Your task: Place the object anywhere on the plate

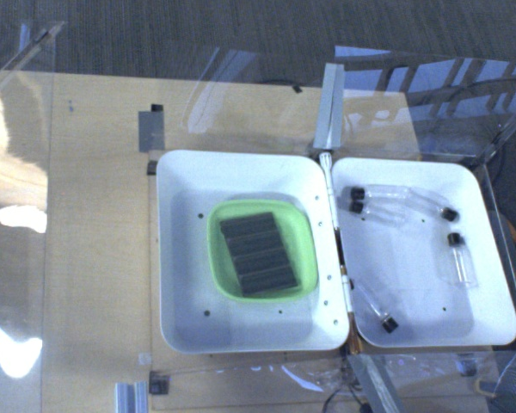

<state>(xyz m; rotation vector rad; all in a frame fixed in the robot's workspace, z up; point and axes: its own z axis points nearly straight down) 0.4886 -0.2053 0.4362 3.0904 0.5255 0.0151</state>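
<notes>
Nearest, clear tube with black cap seen low in right bin, body hard to make out against white. Green plate set in left bin, dark ribbed block laid on it, tilted. Farther right, capped tube lies near bin's right wall. Beyond, more clear tubes with black caps, outlines blurred, count uncertain. Wooden surface partly veiled by glare. End effector state: cannot be told.
</notes>
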